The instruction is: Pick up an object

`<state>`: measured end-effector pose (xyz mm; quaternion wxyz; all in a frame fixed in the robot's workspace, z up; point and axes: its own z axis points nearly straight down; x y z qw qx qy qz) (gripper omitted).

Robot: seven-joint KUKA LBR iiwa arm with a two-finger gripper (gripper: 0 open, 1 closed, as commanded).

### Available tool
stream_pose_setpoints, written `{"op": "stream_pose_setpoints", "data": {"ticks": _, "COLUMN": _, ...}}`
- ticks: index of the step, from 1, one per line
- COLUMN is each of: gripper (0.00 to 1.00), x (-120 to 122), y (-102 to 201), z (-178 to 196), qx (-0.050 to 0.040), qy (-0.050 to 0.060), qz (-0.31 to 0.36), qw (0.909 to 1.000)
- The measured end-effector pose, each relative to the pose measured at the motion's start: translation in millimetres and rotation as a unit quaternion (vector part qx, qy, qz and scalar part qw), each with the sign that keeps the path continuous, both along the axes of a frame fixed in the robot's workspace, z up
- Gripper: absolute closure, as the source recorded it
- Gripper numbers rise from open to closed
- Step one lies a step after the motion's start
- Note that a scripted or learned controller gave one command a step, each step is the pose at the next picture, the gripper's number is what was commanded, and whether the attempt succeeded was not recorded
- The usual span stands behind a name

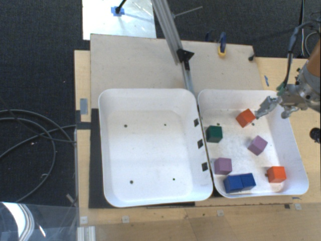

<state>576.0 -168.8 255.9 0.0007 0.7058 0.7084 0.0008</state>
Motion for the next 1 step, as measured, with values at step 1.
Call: {"op": "stream_pose_setpoints", "data": {"ticks": 1, "gripper": 0.0, "x": 46.2, "y": -10.0, "z": -114.0, "qx": -0.0001, "qy": 0.002, "qz": 0.001, "qw": 1.0}}
